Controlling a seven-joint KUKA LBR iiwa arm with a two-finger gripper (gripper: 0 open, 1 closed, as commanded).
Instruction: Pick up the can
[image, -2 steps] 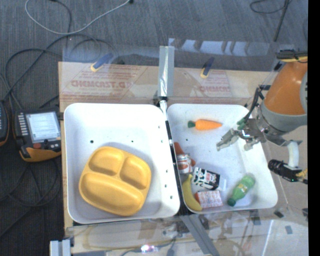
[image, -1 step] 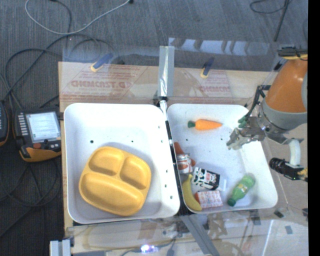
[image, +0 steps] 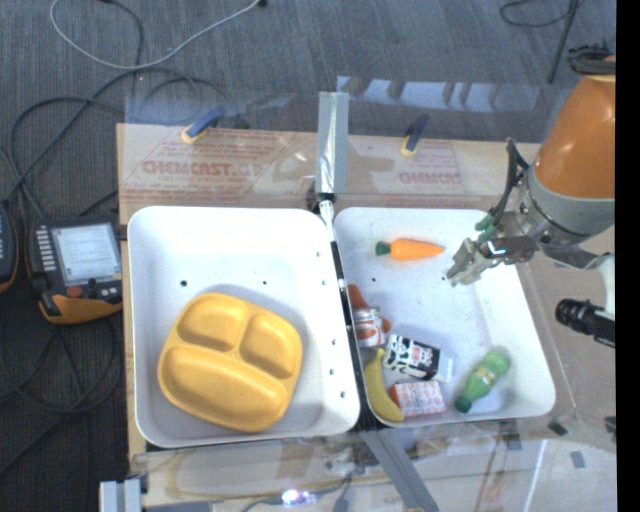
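Whether the jaws of the two-finger gripper (image: 465, 268) are parted or closed cannot be told at this scale; nothing shows between them, and the gripper hangs over the upper right part of the right shallow white bin (image: 515, 300), just right of an orange plastic carrot.

Nearest the camera, along the front wall of that bin, lie a yellow banana (image: 379, 391), a small pink-and-white packet (image: 419, 399) touching it, and a green plastic bottle (image: 482, 379) tilted toward the front right corner. Just behind the packet sits a black-and-white carton (image: 412, 356). Beside it, against the bin's left wall, lies the small red-and-silver can (image: 367, 325) on its side, above the banana and well apart from the gripper. A red, slim object (image: 354, 297) rests just behind the can along the same wall; what it is cannot be made out.

Farther back, the orange plastic carrot (image: 409, 250) lies on its side with its green end pointing left.

A yellow compartmented plastic tray (image: 230, 360) lies in the left shallow white bin (image: 160, 250), in its front half.

The grey arm with its orange band (image: 582, 140) enters from the right, above the far right corner of the right bin.
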